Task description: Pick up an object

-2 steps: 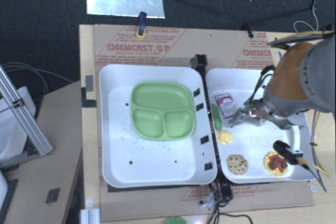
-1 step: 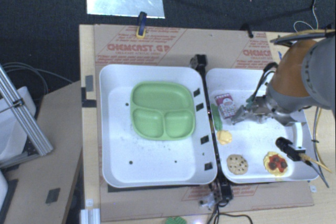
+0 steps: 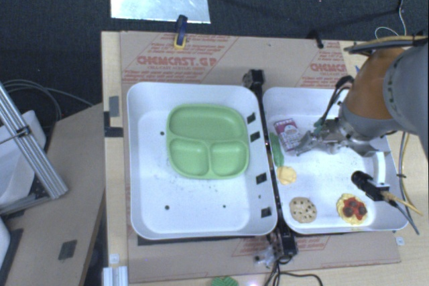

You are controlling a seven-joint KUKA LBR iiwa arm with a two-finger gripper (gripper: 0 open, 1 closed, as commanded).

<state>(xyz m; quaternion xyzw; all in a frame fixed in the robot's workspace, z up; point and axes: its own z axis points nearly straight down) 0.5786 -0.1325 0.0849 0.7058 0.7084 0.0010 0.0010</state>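
Observation:
My gripper (image 3: 303,143) hangs low in the right bin (image 3: 322,96), pointing left. Its tip lies just right of a small red and white box (image 3: 286,132) and seems to touch the box's lower right corner. A green oblong piece (image 3: 277,152) lies against the bin's left wall, just below the box. A yellow lump (image 3: 287,175) sits below that. Near the bin's front edge are a brown cookie (image 3: 303,209) and a yellow item with red topping (image 3: 353,208).
The left bin (image 3: 147,164) holds a green divided plate (image 3: 206,142). The arm's grey body and orange band (image 3: 375,87) cover the right bin's far right side. A black part (image 3: 366,183) sticks out below the wrist, above the red-topped item.

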